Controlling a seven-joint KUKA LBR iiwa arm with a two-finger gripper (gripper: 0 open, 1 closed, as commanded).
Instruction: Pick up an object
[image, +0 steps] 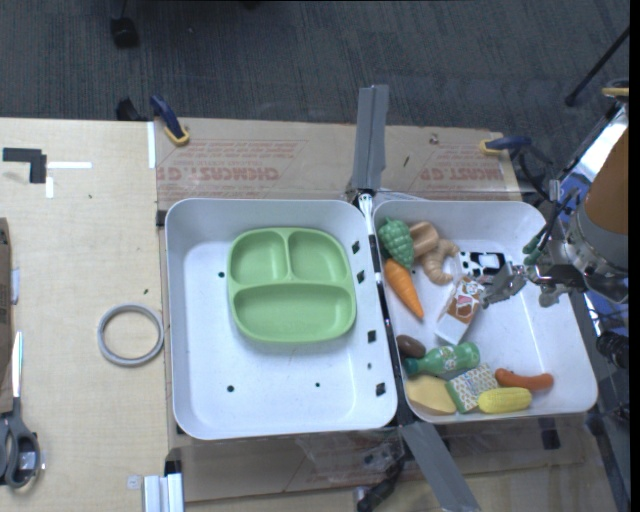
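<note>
The hand (503, 285) sits low in the right bin (560, 345), beside a small carton (463, 300); finger state cannot be determined.

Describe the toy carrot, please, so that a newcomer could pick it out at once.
Look in the right-hand white bin, along its left wall. The carrot lies there slanted, just below a knobbly green vegetable. It alone is a tapered orange cone.

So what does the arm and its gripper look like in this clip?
At the frame's right edge, the arm shows a rounded orange-brown band over grey metal housing. The gripper is a silvery metal assembly with thin fingers, with dark cabling and bluish parts near the wrist. No markings are readable at this size.
</note>
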